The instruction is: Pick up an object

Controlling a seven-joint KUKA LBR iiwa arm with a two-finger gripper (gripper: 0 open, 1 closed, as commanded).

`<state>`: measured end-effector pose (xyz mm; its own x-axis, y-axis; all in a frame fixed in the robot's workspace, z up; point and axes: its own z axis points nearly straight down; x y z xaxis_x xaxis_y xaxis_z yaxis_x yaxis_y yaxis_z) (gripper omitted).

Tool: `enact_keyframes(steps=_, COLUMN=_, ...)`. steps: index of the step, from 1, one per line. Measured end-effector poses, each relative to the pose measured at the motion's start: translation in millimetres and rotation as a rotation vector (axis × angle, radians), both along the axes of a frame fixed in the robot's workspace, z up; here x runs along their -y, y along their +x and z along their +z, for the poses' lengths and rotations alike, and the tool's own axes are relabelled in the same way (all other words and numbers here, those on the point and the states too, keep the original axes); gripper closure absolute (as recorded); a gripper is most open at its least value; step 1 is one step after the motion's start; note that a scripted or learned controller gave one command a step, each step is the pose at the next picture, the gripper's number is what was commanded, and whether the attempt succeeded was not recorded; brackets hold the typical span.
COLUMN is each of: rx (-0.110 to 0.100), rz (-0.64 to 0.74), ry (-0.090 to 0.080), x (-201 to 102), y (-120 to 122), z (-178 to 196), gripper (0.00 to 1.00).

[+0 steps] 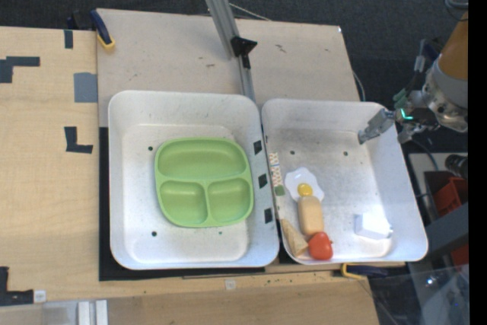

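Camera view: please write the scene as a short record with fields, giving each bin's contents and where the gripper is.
left bin: green divided plate, three compartments, lying flat
right bin: toy food clustered near the front left corner
toy food: fried egg, bread roll, red tomato, pizza slice
other item: small white object near the front right corner
gripper: above the right bin's back right part, apart from the food
held object: none seen
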<state>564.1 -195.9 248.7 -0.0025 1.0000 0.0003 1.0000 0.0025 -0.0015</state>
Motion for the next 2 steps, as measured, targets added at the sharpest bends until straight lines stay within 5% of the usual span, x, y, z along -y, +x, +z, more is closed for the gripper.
enact_keyframes(steps=2, rx=-0.007, rz=-0.001, ry=0.001, x=1, y=2, z=-128, gripper=0.0)
